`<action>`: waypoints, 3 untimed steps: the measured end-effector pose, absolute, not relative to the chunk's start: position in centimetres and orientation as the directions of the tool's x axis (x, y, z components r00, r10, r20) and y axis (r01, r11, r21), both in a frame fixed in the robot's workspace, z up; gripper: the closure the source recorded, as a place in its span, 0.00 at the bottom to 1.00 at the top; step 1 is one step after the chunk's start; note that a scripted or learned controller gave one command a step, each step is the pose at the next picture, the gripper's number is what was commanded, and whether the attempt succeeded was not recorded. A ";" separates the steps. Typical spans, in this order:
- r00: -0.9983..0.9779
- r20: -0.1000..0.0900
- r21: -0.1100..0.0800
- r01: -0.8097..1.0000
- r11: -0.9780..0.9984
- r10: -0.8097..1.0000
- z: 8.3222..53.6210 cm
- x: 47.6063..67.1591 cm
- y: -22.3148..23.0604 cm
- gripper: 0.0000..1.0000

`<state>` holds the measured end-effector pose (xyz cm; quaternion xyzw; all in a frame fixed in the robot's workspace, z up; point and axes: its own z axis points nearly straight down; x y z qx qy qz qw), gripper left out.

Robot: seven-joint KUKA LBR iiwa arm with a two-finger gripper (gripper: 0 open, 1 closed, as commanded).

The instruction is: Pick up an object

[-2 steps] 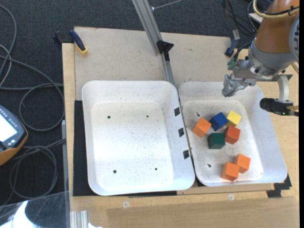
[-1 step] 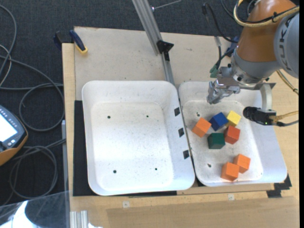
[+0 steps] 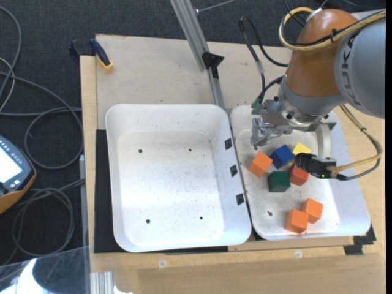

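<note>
Blocks are what you are after, and they all lie loose in the right bin [image 3: 349, 216]. Nearest the pincer [image 3: 262, 135] are an orange block [image 3: 260, 163] just below it and a blue block [image 3: 282, 155] just to its lower right, with a yellow block [image 3: 301, 148] past the blue one. A dark green block [image 3: 278, 181] and a red block [image 3: 299, 176] sit a little further down, and two more orange blocks [image 3: 305, 215] lie well below, touching each other near the front wall.

Nothing shows between the pincer's tips, so judge the pick as not yet made — the pincer hangs over the upper left part of that bin, beside the cluster. Whether it is spread or closed you cannot tell from this angle, for the grey and orange arm [image 3: 321, 57] hides most of it. Left to do: settle on one block, close on it, lift it free.

As for room, the blue, orange, green and red blocks crowd together, so a clean grip there may be awkward; the lone pair at the front has more space. The left bin [image 3: 116, 121], off to the pincer's left, has a speckled white floor. Both bins rest on a pale wooden bench [image 3: 153, 66] — a metal post [image 3: 193, 29] rises from behind it.
</note>
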<state>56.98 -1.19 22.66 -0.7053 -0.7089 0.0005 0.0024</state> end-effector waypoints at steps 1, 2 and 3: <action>-0.007 0.003 -0.004 1.000 0.007 1.000 23.8 53.1 3.6 1.00; -0.006 0.003 -0.005 1.000 0.007 1.000 24.1 49.0 8.4 1.00; 0.000 0.001 -0.002 1.000 0.000 1.000 24.0 49.1 8.1 0.00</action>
